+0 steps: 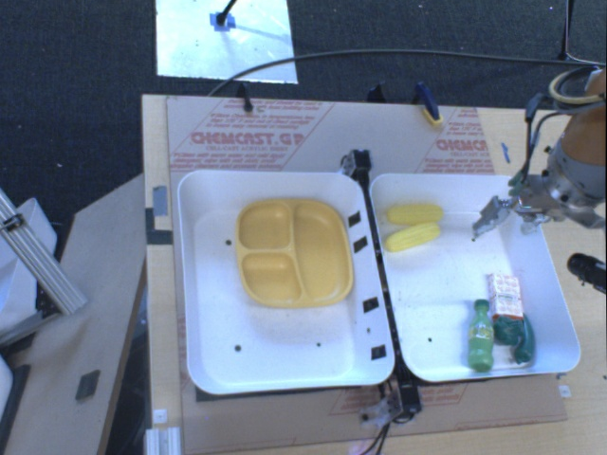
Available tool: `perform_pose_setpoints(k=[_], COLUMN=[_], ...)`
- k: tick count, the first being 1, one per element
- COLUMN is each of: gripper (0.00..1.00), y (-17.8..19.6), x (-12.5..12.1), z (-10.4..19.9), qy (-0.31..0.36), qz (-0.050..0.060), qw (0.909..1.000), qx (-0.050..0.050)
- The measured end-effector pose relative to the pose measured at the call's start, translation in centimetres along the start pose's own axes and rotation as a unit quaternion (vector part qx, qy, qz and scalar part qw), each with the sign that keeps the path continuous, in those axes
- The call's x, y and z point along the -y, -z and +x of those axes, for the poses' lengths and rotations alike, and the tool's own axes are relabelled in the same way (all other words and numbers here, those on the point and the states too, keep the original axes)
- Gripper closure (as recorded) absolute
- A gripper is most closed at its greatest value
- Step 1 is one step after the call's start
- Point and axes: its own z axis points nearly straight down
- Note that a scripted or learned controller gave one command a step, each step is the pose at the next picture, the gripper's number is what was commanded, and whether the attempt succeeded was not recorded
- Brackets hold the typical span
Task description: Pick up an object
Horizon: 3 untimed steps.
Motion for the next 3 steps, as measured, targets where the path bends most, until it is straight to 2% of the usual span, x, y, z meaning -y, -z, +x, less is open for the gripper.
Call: perform_pose_setpoints(k=[1, 3], gripper=[0.00, 0.00], y=[0.7, -11.3], x=[-0.3, -0.8], z=[0.0, -0.3], qy=[0.001, 0.002], qz=[-0.006, -0.004], qw=[1.0000, 1.0000], qx=[0.001, 0.001])
